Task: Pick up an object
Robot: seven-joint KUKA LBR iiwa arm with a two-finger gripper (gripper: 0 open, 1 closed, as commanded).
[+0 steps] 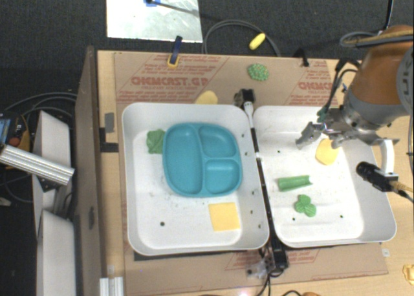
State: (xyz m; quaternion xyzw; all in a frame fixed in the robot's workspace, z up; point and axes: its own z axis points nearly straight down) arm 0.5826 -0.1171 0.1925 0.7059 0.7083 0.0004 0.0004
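Observation:
My gripper (pixel 321 137) hangs over the far part of the right bin (pixel 381 223), its fingers spread open. A pale yellow rounded piece (pixel 327 153) lies just in front of the fingertips, touching or nearly touching them, and is not clamped between them. Nearer the front lie a green stick-shaped piece (pixel 294 183) and a small green broccoli-like piece (pixel 305 207). In the left bin (pixel 132 178) sit a blue divided plate (pixel 201 159), a green leaf (pixel 155 141) at the plate's left edge, and a yellow square slice (pixel 224 216).
Behind the bins, on the brown board, rest a yellow piece (pixel 207 98) and a green knobbly ball (pixel 258 72). A black divider (pixel 257 159) separates the two bins. The arm's grey and orange body (pixel 381 88) stands over the right bin's far right corner.

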